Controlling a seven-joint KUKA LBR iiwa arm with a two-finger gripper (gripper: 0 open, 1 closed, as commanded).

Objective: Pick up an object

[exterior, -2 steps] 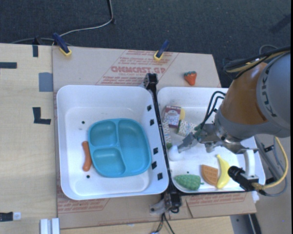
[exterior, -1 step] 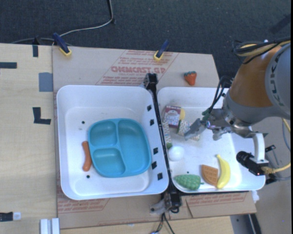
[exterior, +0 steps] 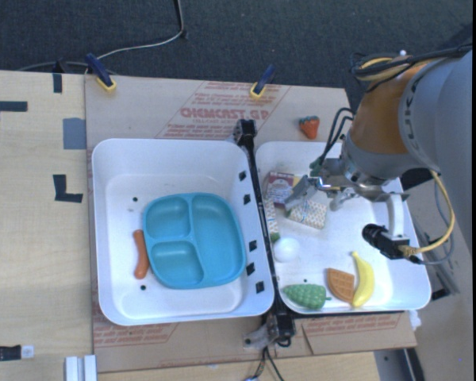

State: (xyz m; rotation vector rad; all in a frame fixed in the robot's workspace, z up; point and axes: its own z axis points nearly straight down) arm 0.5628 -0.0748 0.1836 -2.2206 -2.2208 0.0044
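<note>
Grey arm w/ orange band reaches in from the right, and its claw [exterior: 313,187] sits low over the upper left part of the right-hand shallow white bin [exterior: 397,296]. Whether the claw is spread or pressed together can't be told; wrist hardware blocks the tips. Directly under/beside it lies a pale speckled packet [exterior: 311,213], touching a small red-and-white printed box [exterior: 278,187] that sits against the divider wall. Those two look like the likeliest pick targets, but nothing is seen gripped. Elsewhere in the same bin: white ball [exterior: 286,249] just below the packet, green knobbly toy [exterior: 305,295] at the near edge, orange wedge [exterior: 341,284] touching a yellow banana [exterior: 363,277]. Left bin holds a blue three-section plastic tray [exterior: 194,240] w/ an orange carrot-like stick [exterior: 141,254] beside it. A small red strawberry-like item [exterior: 309,125] rests on the cardboard tabletop outside the bins. Risks, as a judgement: packet is flat and prob. floppy, so tips may slide over it; box is so close that a closing grip could catch both or shove one into the wall; the nearby ball could roll if nudged.
</note>
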